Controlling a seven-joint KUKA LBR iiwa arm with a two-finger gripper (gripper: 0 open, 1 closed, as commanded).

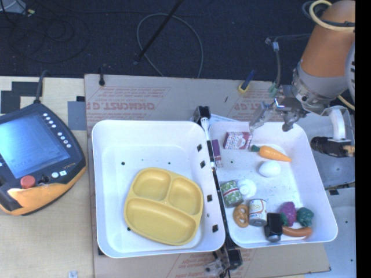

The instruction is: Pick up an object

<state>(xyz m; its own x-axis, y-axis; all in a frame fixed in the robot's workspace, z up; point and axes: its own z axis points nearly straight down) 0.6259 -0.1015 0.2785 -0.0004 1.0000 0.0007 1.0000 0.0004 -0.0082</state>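
Note:
My gripper hangs over the far edge of the right bin, its fingers spread open with nothing between them. Just below it lie a red and white carton, an orange toy carrot and a white egg. Nearer the front of the same bin are a green can, a pretzel, a tin can, a black block, purple grapes, broccoli and a sausage.
The left bin holds a yellow divided plate. A purple item lies along the rim between the bins. A teach pendant rests on the bench at the left. Cables trail behind the bins.

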